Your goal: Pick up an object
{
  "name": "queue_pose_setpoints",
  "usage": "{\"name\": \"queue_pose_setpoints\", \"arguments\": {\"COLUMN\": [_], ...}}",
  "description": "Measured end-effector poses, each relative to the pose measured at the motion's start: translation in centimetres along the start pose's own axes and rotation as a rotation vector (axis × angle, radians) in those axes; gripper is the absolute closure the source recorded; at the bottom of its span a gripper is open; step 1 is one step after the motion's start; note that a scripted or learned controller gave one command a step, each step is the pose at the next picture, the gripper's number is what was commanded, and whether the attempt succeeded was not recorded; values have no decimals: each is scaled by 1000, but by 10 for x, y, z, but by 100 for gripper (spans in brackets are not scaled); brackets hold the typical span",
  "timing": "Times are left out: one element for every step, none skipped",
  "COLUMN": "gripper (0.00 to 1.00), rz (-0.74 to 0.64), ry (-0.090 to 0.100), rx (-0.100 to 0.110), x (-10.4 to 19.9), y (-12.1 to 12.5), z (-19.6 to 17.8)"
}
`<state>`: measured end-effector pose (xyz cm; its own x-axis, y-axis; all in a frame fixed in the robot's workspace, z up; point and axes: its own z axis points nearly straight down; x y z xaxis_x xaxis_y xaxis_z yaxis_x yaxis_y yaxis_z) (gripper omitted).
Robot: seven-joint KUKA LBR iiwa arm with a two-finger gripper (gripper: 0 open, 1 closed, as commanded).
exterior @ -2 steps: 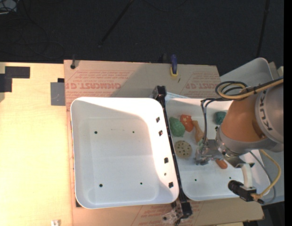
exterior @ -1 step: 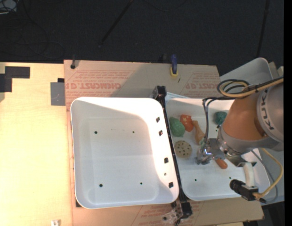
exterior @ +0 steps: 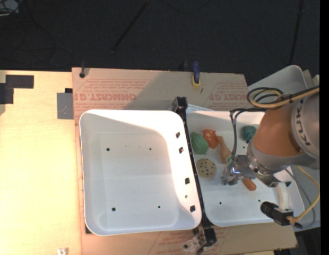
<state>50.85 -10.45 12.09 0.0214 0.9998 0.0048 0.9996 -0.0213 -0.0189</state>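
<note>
Right bin (exterior: 244,217) holds green ball (exterior: 198,142), tan disc (exterior: 206,168), orange pieces; claw (exterior: 232,177) state unclear

The arm (exterior: 292,137) is extended in from the right, with its orange band turned toward the camera. The gripper (exterior: 232,175) is pointed downward at the arm's left end.

left bin (exterior: 101,217), cardboard sheet (exterior: 127,92), wooden bench (exterior: 32,169)

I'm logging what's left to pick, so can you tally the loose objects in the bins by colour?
Green: 1
Teal: 1
Orange or red: 3
Tan, with holes: 1
Total: 6, all in the right bin; any behind the arm can't be counted.
</note>
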Motion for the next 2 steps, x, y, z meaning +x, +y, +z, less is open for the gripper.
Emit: {"name": "queue_pose_setpoints", "arguments": {"gripper": [100, 100], "rz": [7, -29], "ry": [1, -3], "rx": [4, -23], "x": [-1, 64], "y": [-1, 57], "z": [-8, -70]}}
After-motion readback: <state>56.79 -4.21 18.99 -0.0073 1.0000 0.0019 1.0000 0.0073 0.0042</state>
